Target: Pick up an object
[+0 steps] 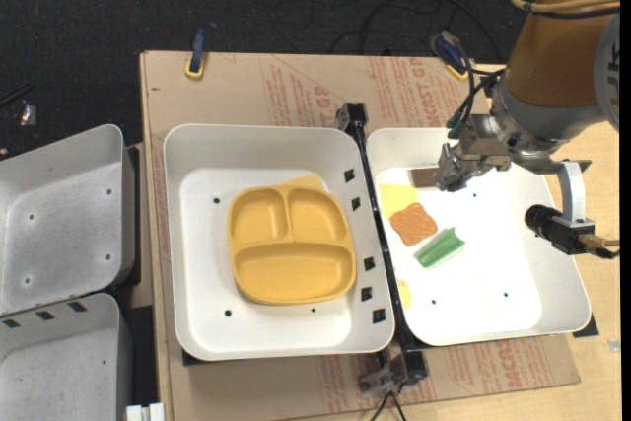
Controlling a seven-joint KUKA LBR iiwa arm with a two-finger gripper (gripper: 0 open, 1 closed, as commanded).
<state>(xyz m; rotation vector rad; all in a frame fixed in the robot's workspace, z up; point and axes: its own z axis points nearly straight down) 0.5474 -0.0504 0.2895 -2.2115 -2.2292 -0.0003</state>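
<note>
A: Where are the things to pick?

B: In the right bin (552, 311), at about 9 o'clock: an orange piece (413, 223) touching a green block (439, 246), with a yellow piece (394, 198) beside them.

A: And the pincer (456, 169)?

B: It hangs at the bin's 11 o'clock, above them, holding nothing I can see; open or closed, I cannot tell.

A: Which step?

B: Approach, I judge. Next it must shift toward 7 o'clock and descend. The left bin (197, 212) holds 1 yellow tray (292, 245).

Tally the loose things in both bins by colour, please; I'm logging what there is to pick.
Yellow: 2, the divided tray and a flat piece
Orange: 1, a flat piece
Green: 1, a block
Total: 4
</note>
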